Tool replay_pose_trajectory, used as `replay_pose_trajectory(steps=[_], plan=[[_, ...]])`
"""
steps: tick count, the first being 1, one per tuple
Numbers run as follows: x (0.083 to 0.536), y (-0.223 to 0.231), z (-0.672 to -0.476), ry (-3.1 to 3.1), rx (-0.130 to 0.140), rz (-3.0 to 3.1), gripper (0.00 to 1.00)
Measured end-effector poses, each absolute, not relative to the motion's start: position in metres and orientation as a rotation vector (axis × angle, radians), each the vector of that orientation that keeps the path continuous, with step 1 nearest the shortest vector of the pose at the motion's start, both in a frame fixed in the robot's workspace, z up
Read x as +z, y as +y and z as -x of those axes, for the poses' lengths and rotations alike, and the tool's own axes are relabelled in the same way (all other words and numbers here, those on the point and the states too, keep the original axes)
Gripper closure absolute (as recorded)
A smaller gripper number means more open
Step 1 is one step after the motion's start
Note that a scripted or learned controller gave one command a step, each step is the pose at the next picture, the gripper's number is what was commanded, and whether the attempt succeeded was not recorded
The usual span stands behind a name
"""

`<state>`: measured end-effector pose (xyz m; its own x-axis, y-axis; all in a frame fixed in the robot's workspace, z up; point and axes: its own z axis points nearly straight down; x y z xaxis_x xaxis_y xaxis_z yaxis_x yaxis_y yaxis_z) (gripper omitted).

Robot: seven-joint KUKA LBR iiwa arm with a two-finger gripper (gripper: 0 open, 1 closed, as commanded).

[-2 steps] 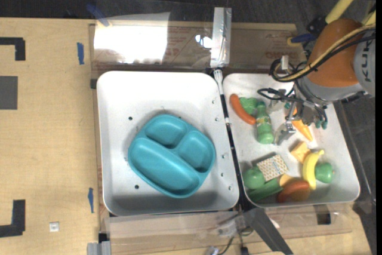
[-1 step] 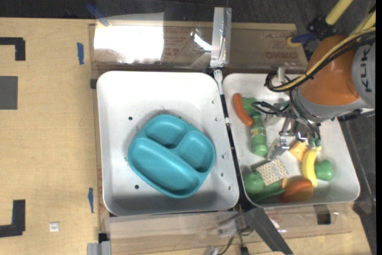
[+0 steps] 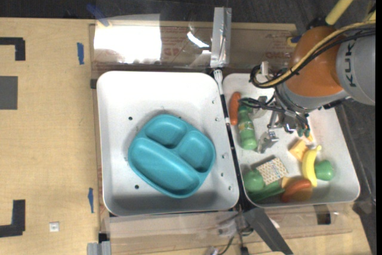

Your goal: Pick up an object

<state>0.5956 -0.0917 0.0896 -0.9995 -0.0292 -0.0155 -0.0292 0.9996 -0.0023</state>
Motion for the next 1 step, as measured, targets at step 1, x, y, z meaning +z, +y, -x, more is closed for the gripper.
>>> replay_pose_trajectory(steps=[1], plan=[[0.0929,-0.1173,-0.6252,3.082,-0.002,0.556,0.0]])
